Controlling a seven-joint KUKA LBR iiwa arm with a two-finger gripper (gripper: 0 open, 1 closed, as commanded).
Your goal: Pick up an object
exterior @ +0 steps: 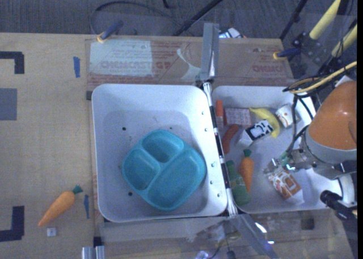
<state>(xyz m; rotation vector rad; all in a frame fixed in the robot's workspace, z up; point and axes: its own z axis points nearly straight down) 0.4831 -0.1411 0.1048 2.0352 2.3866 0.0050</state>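
My gripper [287,163] reaches in from the right and hangs low in the right bin [266,206], under the arm's orange band [336,120]. It sits just above a small white and orange carton [285,185] that lies on the bin floor. A toy carrot [246,168] stands a little to the gripper's left, apart from it. Beside the carrot, a green bottle [237,183] lies along the bin's left wall. Further back are a banana [264,117], a black and white block [260,131], a white cup [284,115] and a red piece [229,137].
The left bin [113,105] holds a teal divided plate [164,168]. A second toy carrot [57,207] lies on the bench at the front left, outside the bins. Cardboard [142,62] and a clamp post [209,48] stand behind the bins.
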